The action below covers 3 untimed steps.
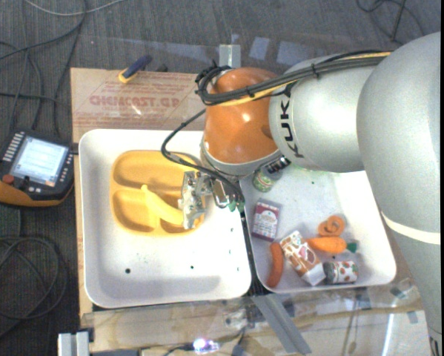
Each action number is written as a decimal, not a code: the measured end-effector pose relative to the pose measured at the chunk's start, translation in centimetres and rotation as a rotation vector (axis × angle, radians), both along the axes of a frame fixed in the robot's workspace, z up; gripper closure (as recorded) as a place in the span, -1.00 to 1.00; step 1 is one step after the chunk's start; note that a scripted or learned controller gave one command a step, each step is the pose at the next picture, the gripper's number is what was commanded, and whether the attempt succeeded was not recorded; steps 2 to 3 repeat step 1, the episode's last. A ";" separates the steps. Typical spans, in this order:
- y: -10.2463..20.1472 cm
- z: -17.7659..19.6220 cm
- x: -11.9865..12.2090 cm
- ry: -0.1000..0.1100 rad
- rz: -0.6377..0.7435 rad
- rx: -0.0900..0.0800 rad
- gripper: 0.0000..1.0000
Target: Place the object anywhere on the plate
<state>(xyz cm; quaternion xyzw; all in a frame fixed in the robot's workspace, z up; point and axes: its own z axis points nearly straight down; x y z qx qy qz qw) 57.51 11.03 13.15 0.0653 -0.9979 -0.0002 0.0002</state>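
A yellow divided plate lies in the back half of the left white bin. My gripper hangs over the plate's right rim, below the arm's orange band. Its metal end partly hides that rim. A small yellowish bit shows just under it, and I cannot tell whether that is an object or part of the plate. The arm's wrist covers the space between the two bins.
The right bin holds a maroon packet, a sausage, a small carton, a carrot, an orange slice, a strawberry-print can and a green-lidded jar. A teach pendant lies left of the bench.
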 end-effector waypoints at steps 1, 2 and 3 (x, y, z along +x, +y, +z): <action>0.1 0.0 0.0 0.000 0.000 0.002 -1.00; 0.1 0.0 0.0 0.000 0.000 0.002 -1.00; 0.1 0.0 0.0 0.000 0.000 0.002 -1.00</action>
